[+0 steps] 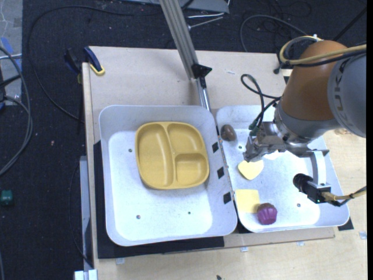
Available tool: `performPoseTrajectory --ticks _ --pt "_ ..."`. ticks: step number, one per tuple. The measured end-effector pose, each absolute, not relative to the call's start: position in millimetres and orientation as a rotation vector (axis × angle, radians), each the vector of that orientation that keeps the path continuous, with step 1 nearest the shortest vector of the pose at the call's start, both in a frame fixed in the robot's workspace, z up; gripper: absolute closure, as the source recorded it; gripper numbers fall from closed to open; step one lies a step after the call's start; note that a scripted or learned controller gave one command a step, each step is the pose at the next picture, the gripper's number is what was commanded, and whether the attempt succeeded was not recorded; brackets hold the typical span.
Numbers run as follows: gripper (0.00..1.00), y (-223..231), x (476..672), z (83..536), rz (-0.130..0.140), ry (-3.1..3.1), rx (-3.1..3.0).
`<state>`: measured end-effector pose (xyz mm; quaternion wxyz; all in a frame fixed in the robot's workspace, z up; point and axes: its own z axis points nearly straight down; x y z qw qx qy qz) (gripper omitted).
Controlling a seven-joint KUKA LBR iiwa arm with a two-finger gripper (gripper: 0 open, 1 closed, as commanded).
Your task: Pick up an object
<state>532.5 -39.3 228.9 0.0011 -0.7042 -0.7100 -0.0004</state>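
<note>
In the right bin (332, 214) lie a pale yellow heart-shaped piece (251, 170), a yellow square block (246, 200), a purple knobbly object (267, 213) and a brown rounded object (228, 133). My gripper (254, 151) hangs low over the right bin, just above the upper edge of the heart-shaped piece. The arm's body covers the fingers from above, so their state is hidden. Nothing visibly sits between them.
The left bin (116, 214) holds a yellow divided plate (172, 154). A metal pole (180, 34) slants down to the seam between the bins. Black clips line the divider between the two bins.
</note>
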Motion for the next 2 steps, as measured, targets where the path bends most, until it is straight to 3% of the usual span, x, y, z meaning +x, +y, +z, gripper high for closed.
performPoseTrajectory --ticks 1,2 --pt "1.0 13 539.3 228 -0.002 -2.231 -2.211" --pt "1.0 66 531.5 240 -0.004 -2.231 -2.211"
